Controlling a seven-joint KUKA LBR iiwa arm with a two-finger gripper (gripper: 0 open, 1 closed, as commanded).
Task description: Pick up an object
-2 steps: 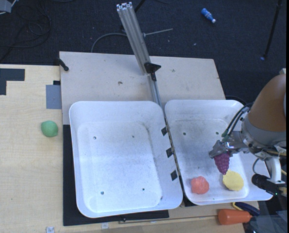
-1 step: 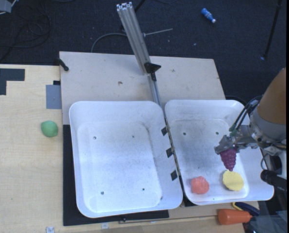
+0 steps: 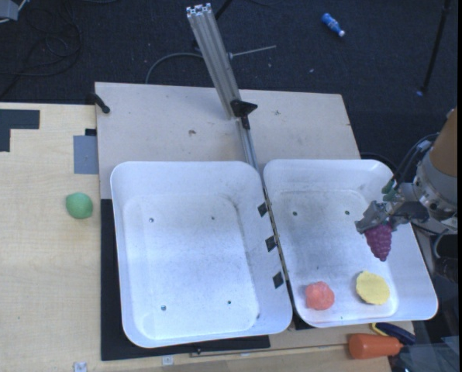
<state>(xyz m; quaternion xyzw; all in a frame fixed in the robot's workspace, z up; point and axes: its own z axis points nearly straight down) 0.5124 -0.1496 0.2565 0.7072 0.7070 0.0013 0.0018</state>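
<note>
Camera view: tool (image 3: 376, 222) is gripping purple grapes (image 3: 380, 242), bunch hanging straight below it over the right bin (image 3: 324, 208).

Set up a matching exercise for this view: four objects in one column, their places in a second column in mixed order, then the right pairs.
Objects
1. green ball
2. purple grapes
3. yellow piece
4. orange carrot

Places
A. in the right bin, near its front right corner
B. on the wooden bench top, left of both bins
C. hanging right at the gripper, above the right bin
D. outside the bins, just past the right bin's front edge

Pairs: 1-B, 2-C, 3-A, 4-D
</note>
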